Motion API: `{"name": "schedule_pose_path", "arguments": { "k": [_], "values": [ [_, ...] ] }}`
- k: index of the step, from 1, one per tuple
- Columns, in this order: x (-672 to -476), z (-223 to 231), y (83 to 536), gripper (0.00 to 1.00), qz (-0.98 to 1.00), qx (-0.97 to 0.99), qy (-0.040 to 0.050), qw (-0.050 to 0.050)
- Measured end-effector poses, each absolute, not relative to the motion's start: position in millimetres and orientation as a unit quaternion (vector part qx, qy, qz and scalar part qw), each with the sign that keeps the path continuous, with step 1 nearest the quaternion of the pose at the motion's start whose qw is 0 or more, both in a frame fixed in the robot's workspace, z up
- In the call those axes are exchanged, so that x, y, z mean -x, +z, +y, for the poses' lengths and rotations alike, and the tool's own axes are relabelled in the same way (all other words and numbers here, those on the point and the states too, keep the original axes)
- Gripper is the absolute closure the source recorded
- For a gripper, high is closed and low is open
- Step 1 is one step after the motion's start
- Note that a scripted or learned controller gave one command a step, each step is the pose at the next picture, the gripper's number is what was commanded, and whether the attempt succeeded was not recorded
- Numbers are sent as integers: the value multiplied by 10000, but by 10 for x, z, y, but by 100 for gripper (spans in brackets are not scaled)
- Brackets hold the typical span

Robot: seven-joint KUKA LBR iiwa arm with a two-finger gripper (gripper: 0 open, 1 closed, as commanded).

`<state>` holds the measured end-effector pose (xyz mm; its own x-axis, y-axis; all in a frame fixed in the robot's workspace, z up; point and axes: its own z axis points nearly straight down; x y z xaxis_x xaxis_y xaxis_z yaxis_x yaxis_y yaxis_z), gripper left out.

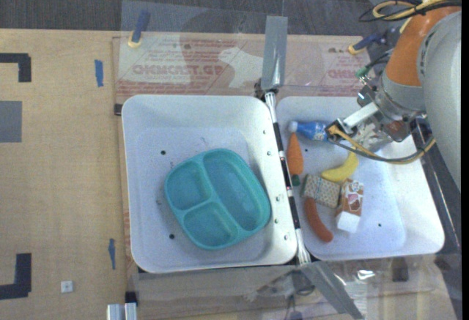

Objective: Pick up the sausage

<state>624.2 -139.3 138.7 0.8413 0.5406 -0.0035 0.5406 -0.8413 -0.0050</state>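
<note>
The sausage (317,220), reddish brown and short, lies in the right bin (410,231) near its front left corner, slanting toward the front. It touches nothing but the bin floor, just left of a white cube (348,222). My gripper (379,135) hangs over the back right part of the same bin, under the orange-banded wrist, well behind and to the right of the sausage. Cables and the wrist body hide its tips.
An orange carrot (294,155), a blue bottle (311,130), a yellow banana (343,169), a speckled brown block (322,190) and a small printed carton (352,198) share the right bin. The left bin (146,128) holds a teal divided plate (218,198).
</note>
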Motion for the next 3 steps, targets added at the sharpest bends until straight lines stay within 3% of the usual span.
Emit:
{"name": "schedule_pose_path", "arguments": {
  "k": [1,2,3],
  "values": [
    [-5762,-1000,1294,100,-3659,9307,19,21],
    [-5190,-969,1102,100,-4740,8797,-295,-242],
    [-5640,-1122,894,100,-4011,9160,-51,-29]
  ]
}}
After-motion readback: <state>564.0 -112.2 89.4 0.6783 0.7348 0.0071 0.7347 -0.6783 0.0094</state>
